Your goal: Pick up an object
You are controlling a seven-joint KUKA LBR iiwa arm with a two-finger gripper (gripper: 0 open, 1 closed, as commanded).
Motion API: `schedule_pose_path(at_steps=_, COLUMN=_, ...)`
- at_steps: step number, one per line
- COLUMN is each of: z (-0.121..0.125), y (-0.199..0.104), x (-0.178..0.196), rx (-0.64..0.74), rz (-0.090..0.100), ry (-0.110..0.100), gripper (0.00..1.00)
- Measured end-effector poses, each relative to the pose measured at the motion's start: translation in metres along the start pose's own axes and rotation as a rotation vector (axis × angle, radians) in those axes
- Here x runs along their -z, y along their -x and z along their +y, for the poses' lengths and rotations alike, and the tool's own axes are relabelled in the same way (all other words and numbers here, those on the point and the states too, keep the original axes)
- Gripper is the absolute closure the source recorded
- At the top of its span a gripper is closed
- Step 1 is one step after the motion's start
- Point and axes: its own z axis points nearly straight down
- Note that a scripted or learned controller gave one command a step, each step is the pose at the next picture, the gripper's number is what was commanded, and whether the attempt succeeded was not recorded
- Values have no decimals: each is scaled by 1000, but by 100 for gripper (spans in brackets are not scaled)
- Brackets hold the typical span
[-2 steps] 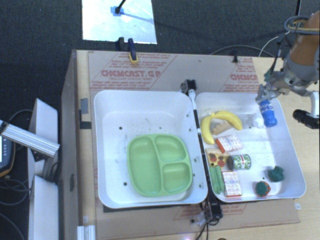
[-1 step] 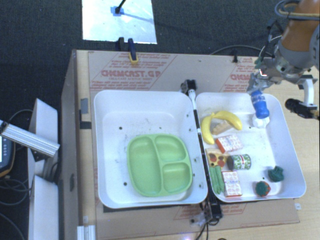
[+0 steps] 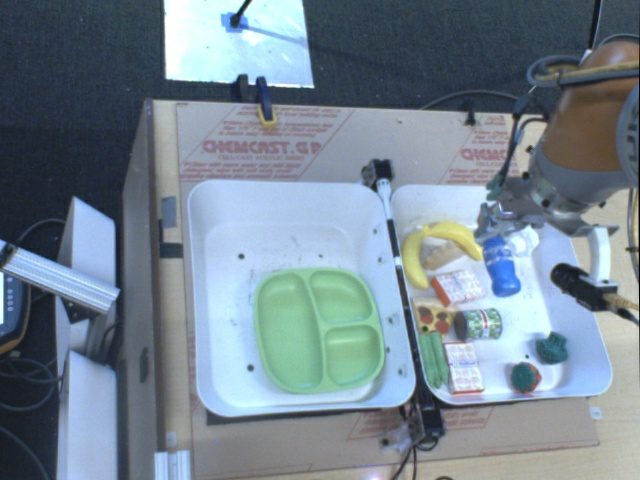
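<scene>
My gripper [image 3: 499,222] hangs low over the back of the right bin [image 3: 585,368], just above the cap end of a blue bottle [image 3: 504,271] that lies there. A yellow banana [image 3: 436,238] curves to the left of the bottle. In front of them lie a red and white box [image 3: 459,287], a small green can [image 3: 479,324], a second red and white box [image 3: 463,367], a green bean pod [image 3: 432,358], a dark green lump [image 3: 552,347] and a red and green piece [image 3: 525,376].
The left bin [image 3: 225,228] holds a light green divided plate [image 3: 320,328]. A black-tipped fixture [image 3: 578,284] reaches into the right bin from the right. The divider between the bins [image 3: 395,268] runs just left of the banana.
</scene>
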Motion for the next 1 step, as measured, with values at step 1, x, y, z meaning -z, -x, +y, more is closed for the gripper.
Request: schedule_pose_path(at_steps=1, z=10, y=46, x=-4, rx=-3, rz=-2, ry=0, gripper=100)
